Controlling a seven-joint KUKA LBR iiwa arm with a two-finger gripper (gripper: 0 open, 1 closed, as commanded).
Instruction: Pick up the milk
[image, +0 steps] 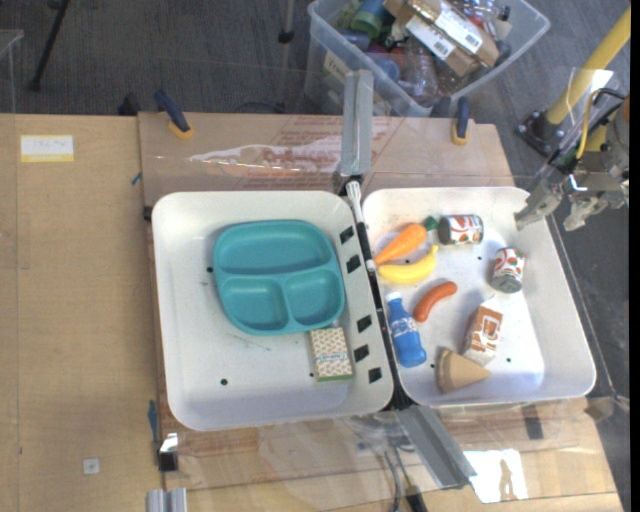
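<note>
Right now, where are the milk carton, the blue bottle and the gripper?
milk carton (484, 333), camera view, front face.
blue bottle (405, 332), camera view, middle of body.
gripper (553, 210), camera view, between its fingertips.

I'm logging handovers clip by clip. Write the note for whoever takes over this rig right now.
Gripper: at the upper right corner of the right bin, nothing visibly held.
Milk carton: lying untouched in the right bin's lower part, between the sausage and the bin's right wall, just above the cone.
Done: nothing yet.
Left: move over the carton, descend, grasp, lift.
</note>
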